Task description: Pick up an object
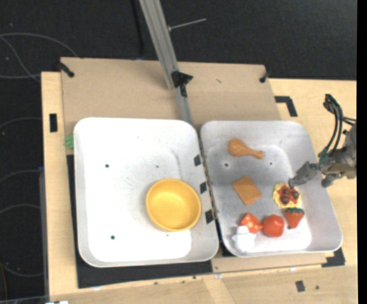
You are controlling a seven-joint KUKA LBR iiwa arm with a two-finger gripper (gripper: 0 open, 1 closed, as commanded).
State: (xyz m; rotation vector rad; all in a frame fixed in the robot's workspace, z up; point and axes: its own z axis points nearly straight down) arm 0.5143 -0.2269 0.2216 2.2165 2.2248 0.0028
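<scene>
The gripper (297, 177), jaws too small to judge, hangs over the right bin (284, 132) just above the yellow berry tart (287, 196), which lies directly under and slightly left of it.

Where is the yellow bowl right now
In the camera view, the yellow bowl sits in the left bin, toward its lower right corner, close to the divide with the right bin that holds the toy foods.
</scene>
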